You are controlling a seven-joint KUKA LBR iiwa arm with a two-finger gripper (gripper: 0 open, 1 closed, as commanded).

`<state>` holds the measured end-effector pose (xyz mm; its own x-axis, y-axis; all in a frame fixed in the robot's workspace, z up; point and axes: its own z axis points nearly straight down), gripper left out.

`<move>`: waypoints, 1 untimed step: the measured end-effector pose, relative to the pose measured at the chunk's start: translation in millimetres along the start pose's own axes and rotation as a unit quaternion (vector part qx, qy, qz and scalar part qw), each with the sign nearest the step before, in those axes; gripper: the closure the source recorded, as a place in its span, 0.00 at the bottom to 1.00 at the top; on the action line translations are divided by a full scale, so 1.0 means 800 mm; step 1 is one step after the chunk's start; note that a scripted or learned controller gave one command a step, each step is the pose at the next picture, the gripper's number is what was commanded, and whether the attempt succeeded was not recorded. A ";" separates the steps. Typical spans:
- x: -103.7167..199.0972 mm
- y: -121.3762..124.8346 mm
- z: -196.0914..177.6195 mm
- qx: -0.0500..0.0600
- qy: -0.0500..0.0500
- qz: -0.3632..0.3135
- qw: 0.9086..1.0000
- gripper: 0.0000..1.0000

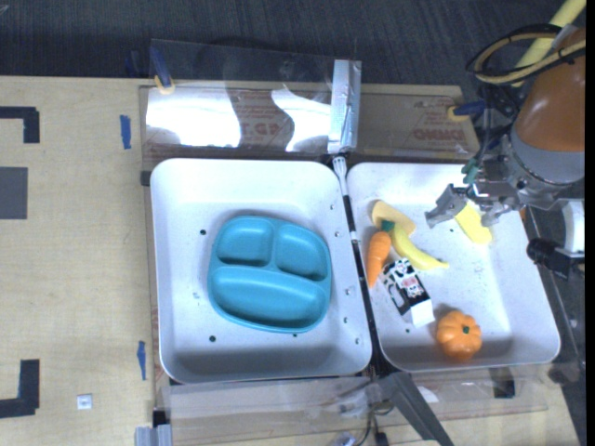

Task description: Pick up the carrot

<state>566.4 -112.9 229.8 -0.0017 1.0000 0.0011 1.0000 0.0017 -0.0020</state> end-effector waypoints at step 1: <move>0.073 -0.110 0.059 0.001 0.000 -0.031 1.000 0.00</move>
<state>478.6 -54.3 182.7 -0.0636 0.9980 0.0012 0.9980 0.0636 -0.0042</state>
